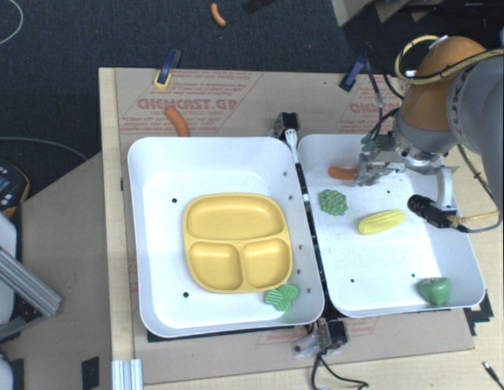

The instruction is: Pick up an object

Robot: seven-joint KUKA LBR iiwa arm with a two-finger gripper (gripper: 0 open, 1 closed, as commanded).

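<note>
Cables [329,362] dangle off the near edge of the desk [114,218], just below the seam between the two white bins. Moving up, the left bin [150,242] carries a yellow divided plate [236,242] lying flat at its middle, and a small green ridged toy [281,296] sits right against the plate's near right corner. Over in the right bin [382,287], a green pepper-like toy [435,290] rests in the near right corner, well apart from everything else. Further in, a yellow corn cob [380,221] lies tilted mid-bin, with a green knobbly ball [332,202] near it to the left, close by the dividing wall. Beyond those, a small orange carrot-like piece [342,171] lies at the far side of the bin, and the end effector [372,171] is right down beside it, apparently touching it. Whether it is spread or pressed together, I cannot tell from this angle. The grey arm with its orange band [443,67] crowds the far right corner, with a black cable fitting [431,211] hanging over the bin. Past the bins, another orange piece [178,121] lies on the brown board, and a blue clamp [166,68] grips the far edge.
</note>
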